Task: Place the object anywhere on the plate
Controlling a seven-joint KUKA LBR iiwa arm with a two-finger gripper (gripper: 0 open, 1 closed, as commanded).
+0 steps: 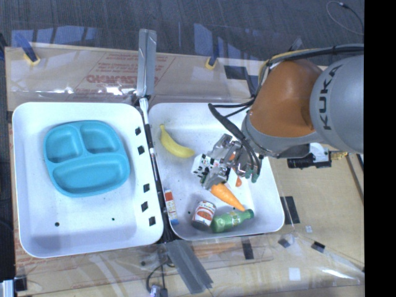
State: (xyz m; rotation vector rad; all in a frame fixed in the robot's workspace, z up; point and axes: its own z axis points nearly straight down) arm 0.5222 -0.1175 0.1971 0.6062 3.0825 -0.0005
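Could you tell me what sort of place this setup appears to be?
Probably a robotics lab pick-and-place station: a KUKA arm with its end effector over a white bin of toy food, such as a banana and carrot, beside a bin holding a blue plate.

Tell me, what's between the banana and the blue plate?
In the camera view, the two bins' touching walls lie between the banana and the plate, with bare white bin floor either side.

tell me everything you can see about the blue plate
The blue plate is a rounded-rectangle tray of smooth plastic look, divided into three compartments: two small ones on the far side, one long one nearer the camera. It lies flat in the left white bin, rotated slightly, with nothing on it, apart from the gripper.
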